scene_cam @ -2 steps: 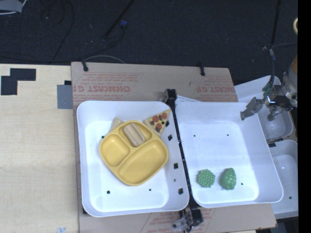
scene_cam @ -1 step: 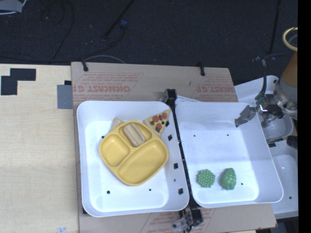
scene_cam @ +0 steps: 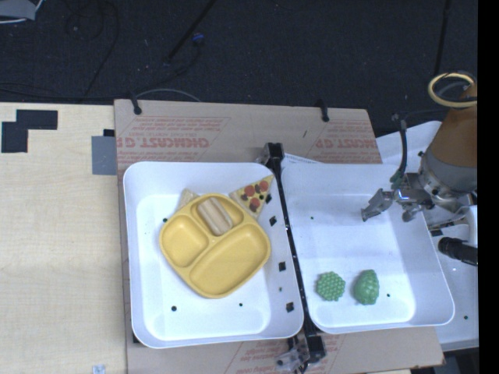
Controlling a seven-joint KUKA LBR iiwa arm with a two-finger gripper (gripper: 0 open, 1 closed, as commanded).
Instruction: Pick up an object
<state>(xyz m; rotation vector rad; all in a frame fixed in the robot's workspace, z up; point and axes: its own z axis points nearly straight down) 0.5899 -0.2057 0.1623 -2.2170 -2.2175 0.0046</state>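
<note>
Two green lumps low in the right bin [scene_cam: 437,302]: a knobbly round one [scene_cam: 330,286] just beside a leafy one [scene_cam: 366,287], apart, untouched; above them, over the bin's right rim, gripper [scene_cam: 394,206] spread open, nothing between its fingers; in the left bin [scene_cam: 144,287], yellow divided plate [scene_cam: 215,245] bearing a tan bun-like piece [scene_cam: 216,215]; pizza slice [scene_cam: 255,194] at its upper right edge.
</note>
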